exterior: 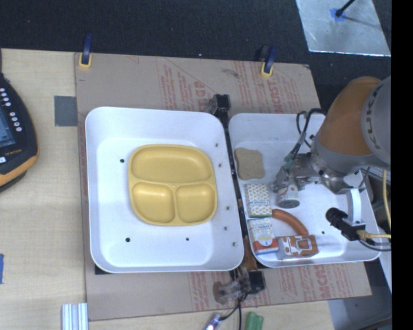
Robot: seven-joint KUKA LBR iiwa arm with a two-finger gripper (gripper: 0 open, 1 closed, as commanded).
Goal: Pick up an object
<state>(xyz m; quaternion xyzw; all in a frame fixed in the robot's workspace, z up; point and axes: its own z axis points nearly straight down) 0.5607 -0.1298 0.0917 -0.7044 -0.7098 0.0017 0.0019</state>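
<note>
Two white bins sit side by side on the worktop (pixel 48 253), and the pickable stuff is all in the right bin (pixel 344 253): a tan pad (pixel 249 162), a patterned packet (pixel 257 200), an orange curved piece (pixel 290 219) and a small carton (pixel 296 247), bunched along its left side. The left bin (pixel 103 246) just holds a yellow divided tray (pixel 172 184). The tool (pixel 288 194) hangs low over the right bin, just beside the packet, probably lining up a grab there. Can't tell whether it's spread or closed, and nothing visibly sits in it, so my guess is no pick yet.
</note>
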